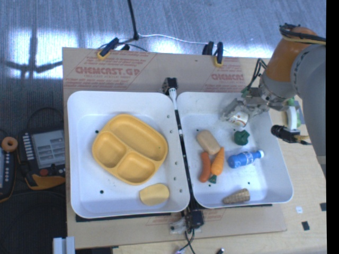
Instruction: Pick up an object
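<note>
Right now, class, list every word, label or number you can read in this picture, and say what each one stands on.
"CHEMCAST GP": red print on the brown board behind the left bin.
"CHEMCAST": red print, partly cut off, on the same board behind the right bin.
Blue bottle: any label is too small to read.
Grey handheld device left of the bench: its screen and keys are too blurred to read.

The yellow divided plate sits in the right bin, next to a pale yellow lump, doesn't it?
Not quite. The camera view shows the yellow divided plate in the left bin, not the right one. The pale yellow lump does lie next to it, near that bin's front edge.
</note>
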Tool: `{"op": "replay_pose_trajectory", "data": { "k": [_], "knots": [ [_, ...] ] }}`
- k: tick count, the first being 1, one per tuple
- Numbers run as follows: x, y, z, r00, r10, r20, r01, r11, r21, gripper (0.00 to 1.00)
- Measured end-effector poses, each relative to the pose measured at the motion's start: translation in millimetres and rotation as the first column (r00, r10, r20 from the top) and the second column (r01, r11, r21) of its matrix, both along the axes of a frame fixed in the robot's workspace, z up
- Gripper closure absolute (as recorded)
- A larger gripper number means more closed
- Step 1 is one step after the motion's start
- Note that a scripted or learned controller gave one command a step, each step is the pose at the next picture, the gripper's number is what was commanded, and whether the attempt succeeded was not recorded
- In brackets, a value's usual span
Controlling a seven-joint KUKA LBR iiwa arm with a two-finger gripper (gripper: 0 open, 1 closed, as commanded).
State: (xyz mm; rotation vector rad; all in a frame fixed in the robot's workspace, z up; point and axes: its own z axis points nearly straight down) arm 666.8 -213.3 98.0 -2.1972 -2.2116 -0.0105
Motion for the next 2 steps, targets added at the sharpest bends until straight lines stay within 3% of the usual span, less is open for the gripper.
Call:
{"op": "replay_pose_trajectory", "data": {
  "k": [1, 2],
  "knots": [
    [0, 0, 9, 1.0, 0.001, 0.001, -0.001, 1.0, -0.003, 1.0],
    [-17, 62, 98, 1.0, -0.004, 0.014, 0.005, 1.0, -0.022, 1.0]
  ]
}}
